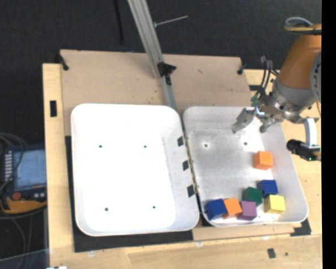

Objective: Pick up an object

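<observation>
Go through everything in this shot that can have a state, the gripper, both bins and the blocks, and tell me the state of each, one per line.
gripper: raised over the right bin's far end, jaws apart, holding nothing.
right bin: holds seven blocks.
left bin: no blocks in it.
lone orange block: loose, apart from the rest.
green block: loose, in the cluster at the near end.
yellow block: loose, beside a blue one.
purple block: loose, in the near row.

We are looking at a robotics lab or test cell, not a home. A bare plywood bench [129, 74] carries two white bins [129, 167] under a slanted aluminium mast [148, 32] at the top centre. At the left edge a control pendant [25, 175] lies among cables on dark carpet [45, 15].
</observation>
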`<action>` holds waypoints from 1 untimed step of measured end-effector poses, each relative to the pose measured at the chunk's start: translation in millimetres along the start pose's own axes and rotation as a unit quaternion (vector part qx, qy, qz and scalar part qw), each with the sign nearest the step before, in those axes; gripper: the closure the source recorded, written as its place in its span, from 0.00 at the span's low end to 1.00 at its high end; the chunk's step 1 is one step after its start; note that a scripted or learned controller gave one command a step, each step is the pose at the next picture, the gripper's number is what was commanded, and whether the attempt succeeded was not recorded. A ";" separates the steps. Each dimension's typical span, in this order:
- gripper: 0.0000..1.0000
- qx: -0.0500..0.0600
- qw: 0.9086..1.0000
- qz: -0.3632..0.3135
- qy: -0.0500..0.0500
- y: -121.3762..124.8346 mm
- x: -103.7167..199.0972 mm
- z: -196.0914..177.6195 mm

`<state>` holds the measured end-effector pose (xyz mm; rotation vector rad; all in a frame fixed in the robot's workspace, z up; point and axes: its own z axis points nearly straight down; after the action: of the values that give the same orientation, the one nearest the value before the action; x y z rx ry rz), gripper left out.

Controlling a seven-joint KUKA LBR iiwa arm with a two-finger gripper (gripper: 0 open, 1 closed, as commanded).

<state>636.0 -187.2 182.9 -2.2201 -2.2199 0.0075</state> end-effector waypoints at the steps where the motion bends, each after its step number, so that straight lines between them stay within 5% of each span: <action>1: 0.00 0.000 1.000 -0.001 0.000 1.8 4.0 61.3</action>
<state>637.5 -183.4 121.5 -2.2180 -2.2228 0.0066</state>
